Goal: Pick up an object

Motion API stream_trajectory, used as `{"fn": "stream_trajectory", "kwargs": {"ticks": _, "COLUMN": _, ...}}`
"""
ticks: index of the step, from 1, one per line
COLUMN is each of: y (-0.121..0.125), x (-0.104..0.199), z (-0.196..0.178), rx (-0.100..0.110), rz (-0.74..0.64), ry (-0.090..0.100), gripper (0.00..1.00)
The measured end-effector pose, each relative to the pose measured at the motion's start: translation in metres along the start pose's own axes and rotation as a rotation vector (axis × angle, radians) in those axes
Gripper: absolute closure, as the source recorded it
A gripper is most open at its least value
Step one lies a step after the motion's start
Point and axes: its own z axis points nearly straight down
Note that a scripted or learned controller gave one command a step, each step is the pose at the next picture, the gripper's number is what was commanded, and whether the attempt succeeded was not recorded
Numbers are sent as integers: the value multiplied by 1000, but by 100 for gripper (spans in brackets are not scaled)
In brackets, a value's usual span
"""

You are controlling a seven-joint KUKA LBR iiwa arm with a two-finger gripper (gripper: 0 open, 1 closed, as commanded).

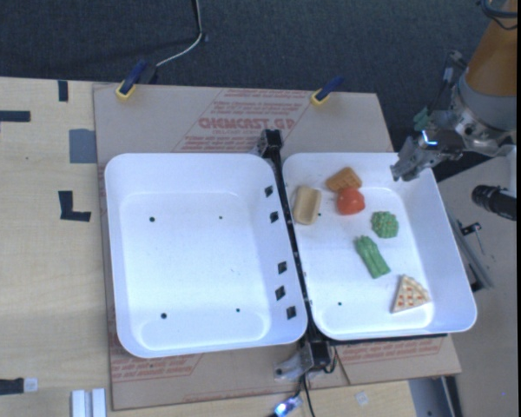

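Likely light, stiff plastic: the round red toy tomato [351, 201] in the right white bin [451, 259]; grasp its sides; gripper [408, 168] state unclear.

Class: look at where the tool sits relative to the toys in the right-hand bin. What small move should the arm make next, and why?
Probably shift the tool a little left and down over the red toy. It sits at the right bin's upper right rim, holding nothing, and the red toy and orange toy lie nearest to it.
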Motion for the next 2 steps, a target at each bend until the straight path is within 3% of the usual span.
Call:
{"fn": "stream_trajectory", "kwargs": {"ticks": 1, "y": 2, "x": 5, "z": 2, "rx": 1, "rz": -7, "ry": 3, "gripper": 0}}
{"fn": "stream_trajectory", "kwargs": {"ticks": 2, "y": 38, "x": 5, "z": -17, "rx": -2, "rz": -10, "ry": 3, "gripper": 0}}
